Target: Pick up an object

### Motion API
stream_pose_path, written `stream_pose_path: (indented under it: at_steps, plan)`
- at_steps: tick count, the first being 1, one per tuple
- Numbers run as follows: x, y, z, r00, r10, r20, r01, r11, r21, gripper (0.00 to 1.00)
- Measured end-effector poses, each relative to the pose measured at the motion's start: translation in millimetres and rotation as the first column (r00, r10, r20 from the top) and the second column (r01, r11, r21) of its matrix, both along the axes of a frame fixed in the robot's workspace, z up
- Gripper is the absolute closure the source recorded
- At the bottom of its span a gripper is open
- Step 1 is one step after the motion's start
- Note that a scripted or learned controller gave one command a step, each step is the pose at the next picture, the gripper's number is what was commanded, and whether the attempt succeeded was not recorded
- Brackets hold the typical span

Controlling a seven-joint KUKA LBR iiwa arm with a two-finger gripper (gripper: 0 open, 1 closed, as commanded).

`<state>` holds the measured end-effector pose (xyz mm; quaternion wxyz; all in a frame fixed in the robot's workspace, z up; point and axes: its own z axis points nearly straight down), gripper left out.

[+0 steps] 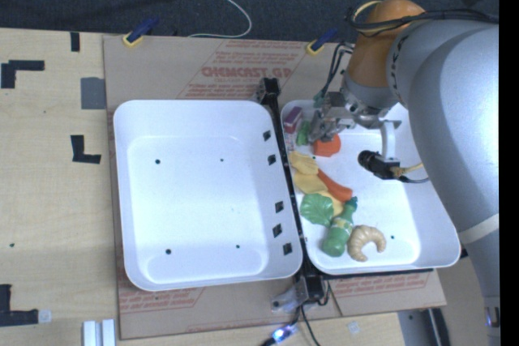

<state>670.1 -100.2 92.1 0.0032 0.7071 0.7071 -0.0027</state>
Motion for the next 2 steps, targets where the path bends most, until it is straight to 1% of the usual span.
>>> stream_pose_path:
  at_steps: [2]
  plan:
    - [0.0, 0.5, 0.1, 1.000, -0.001, 0.001, 0.001, 1.000, -0.001, 1.00]
